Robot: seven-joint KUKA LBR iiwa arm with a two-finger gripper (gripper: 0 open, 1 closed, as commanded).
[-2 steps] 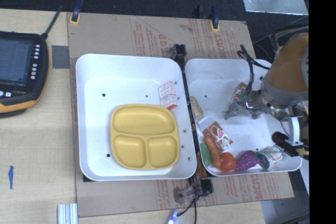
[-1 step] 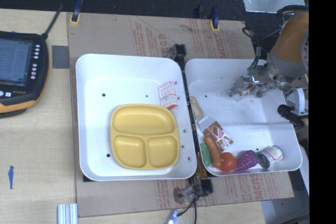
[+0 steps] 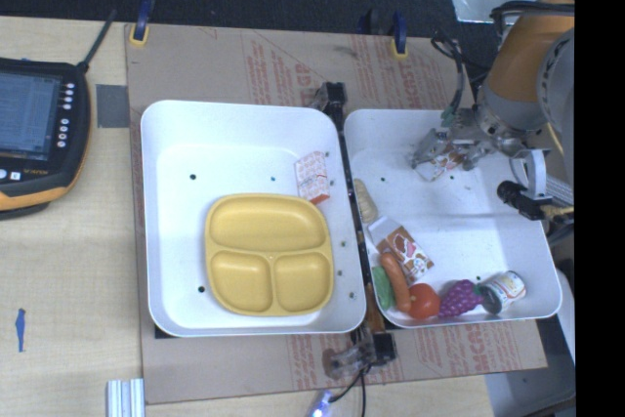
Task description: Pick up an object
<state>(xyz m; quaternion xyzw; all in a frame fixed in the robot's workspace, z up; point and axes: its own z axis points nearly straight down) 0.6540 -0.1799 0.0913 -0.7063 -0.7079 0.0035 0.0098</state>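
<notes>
The hand [image 3: 447,154] is seen low in the right bin [image 3: 459,220], near its far wall, at the end of the grey arm [image 3: 532,63] that comes in from the right. It is bent down toward the bin floor. Whether it is wide or narrow cannot be told, and nothing is clearly seen held in it. The toys are piled at the near side of that bin, well apart from the hand: a red tomato [image 3: 423,301], purple grapes [image 3: 457,298], a small can [image 3: 504,289] and a snack packet [image 3: 406,252]. One toy should be picked and the hand lowered straight over it, clear of its neighbours. A yellow tray [image 3: 269,254] is lying in the left bin [image 3: 176,171].
</notes>
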